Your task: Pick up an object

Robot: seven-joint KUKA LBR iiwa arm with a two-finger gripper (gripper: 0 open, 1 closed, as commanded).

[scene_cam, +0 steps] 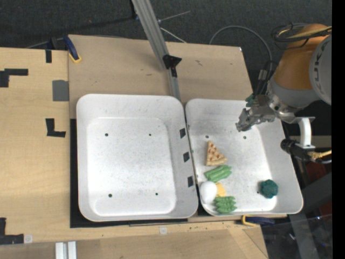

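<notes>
Toys cluster at the right bin's (280, 161) near-left corner, well apart from the hand (243, 124), grip unreadable

This looks like a robotics lab or test cell rather than a home or shop. Two shallow white plastic bins (132, 155) sit side by side on a pale plywood bench (32, 144) marked with black tape pieces. Behind the bins a slanted grey metal rail (153, 31) rises from the bench, and loose thin cables (237, 34) trail over dark carpet-like flooring — probably carpet, though the texture is coarse. Right of the bins stands the grey-and-orange industrial arm (299, 72).
</notes>
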